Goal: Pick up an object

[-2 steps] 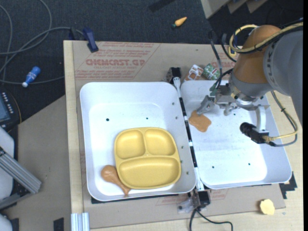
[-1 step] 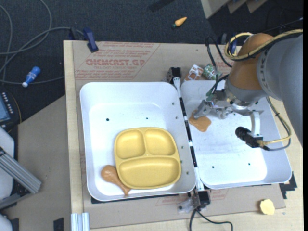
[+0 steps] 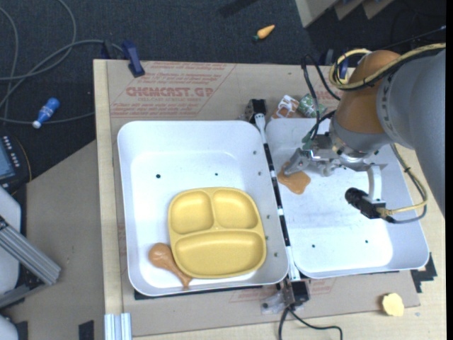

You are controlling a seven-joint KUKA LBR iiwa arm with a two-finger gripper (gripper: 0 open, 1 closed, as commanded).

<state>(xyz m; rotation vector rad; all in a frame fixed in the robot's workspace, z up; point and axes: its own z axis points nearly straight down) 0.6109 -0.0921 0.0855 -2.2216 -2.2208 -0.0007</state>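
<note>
The gripper (image 3: 292, 166) hung low in the right-hand white plastic bin (image 3: 396, 255), near its upper left corner; whether its jaws stood open or closed could not be told, for the wrist hid them; a flat tan-orange piece of rounded outline (image 3: 296, 182) lay on the bin floor just beneath and beside the gripper's tip, close to the wall the two bins share, and nothing showed it held. Above the gripper rose the grey arm with its orange band (image 3: 368, 98), reaching in from the right with yellow and black cables looped round it.

In the left-hand white plastic bin (image 3: 141, 154) lay a yellow plastic plate with three compartments (image 3: 216, 232), towards the front; an orange-brown toy drumstick (image 3: 166, 259) lay touching the plate's front left edge. Behind the right bin sat a small heap of crumpled wrappers (image 3: 297, 106). Both bins rested on a cardboard sheet with red print (image 3: 170, 87). On the dark carpet lay a small blue and white bottle (image 3: 46, 112) at far left, well apart from the bins, and a small orange object (image 3: 265, 31) at the back; a yellow lump (image 3: 392, 304) sat at the front right corner.
</note>
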